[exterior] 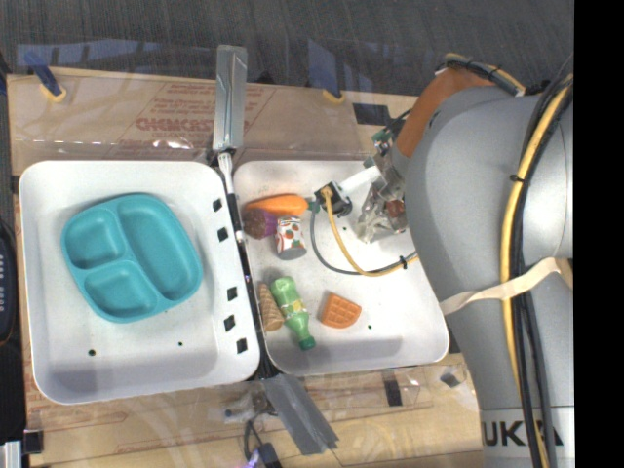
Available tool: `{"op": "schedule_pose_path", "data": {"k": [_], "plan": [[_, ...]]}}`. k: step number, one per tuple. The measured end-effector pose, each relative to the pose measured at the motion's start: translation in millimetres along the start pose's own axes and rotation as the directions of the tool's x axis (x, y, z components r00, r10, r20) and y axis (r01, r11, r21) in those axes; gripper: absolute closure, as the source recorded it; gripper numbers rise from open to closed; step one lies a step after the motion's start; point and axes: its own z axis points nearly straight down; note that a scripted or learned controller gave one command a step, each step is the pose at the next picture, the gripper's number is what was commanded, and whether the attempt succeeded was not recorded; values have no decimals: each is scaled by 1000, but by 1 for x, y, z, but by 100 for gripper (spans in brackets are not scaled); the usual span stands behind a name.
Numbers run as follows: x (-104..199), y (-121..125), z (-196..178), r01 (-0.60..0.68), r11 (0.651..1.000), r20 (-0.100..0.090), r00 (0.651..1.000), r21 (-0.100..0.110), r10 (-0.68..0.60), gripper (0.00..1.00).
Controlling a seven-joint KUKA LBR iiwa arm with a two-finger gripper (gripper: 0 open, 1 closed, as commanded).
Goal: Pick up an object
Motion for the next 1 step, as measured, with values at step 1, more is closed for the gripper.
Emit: {"op": "schedule_pose_path", "data": {"k": [1], "plan": [[1, -2, -6, 9, 1000, 5, 1000, 5, -9, 100]]}}
